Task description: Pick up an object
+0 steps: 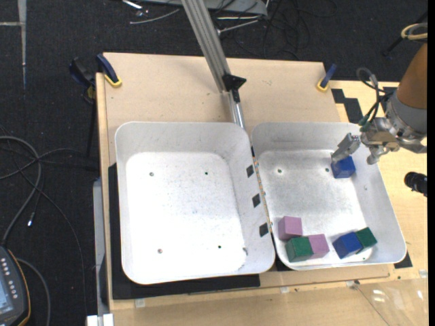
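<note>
Claw (359,148) seemingly touching blue cube (343,166)

Camera, single, fixed: it looked down on my bench (170,90) at a slant from above its near edge. Both white bins (183,134) sat fully in frame, at middling range. My arm (411,94) entered from its right; dark floor (47,32) lay beyond the bench.

A lab: clamped bench (204,87), loose cables (20,161), carpeted floor.
</note>
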